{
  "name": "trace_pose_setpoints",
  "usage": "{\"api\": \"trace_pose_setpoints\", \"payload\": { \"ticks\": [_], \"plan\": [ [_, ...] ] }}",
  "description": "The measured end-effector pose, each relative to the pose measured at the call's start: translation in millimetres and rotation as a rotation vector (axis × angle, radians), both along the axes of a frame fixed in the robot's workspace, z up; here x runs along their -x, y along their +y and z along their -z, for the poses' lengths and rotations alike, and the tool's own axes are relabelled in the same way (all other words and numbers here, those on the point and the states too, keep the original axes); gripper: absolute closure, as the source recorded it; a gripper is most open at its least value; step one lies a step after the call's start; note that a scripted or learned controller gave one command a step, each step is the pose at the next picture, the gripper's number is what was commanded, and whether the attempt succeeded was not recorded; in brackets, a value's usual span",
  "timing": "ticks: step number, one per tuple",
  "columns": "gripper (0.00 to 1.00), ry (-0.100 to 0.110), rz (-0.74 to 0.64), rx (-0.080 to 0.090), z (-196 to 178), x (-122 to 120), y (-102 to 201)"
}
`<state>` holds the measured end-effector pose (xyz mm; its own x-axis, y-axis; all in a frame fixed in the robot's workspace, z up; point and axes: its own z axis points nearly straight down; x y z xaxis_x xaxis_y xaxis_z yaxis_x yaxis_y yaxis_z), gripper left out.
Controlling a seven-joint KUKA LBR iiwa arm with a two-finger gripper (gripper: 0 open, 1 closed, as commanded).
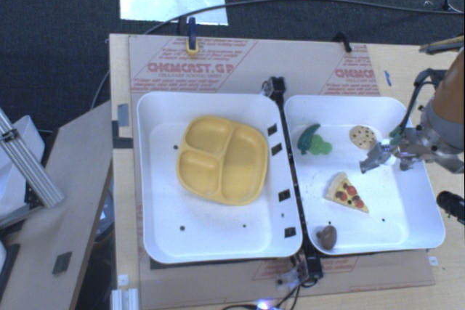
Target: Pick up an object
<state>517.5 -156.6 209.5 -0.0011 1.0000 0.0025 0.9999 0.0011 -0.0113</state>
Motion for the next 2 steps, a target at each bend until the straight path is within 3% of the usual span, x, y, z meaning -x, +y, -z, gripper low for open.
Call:
{"api": "trace_pose_setpoints", "payload": {
  "ticks": [1, 2],
  "plan": [
    [0.00, -0.010, -0.003, 0.002, -5, -2, 0],
    [0.00, -0.005, -0.001, 0.000, 48, 5, 8]
  ]
}}
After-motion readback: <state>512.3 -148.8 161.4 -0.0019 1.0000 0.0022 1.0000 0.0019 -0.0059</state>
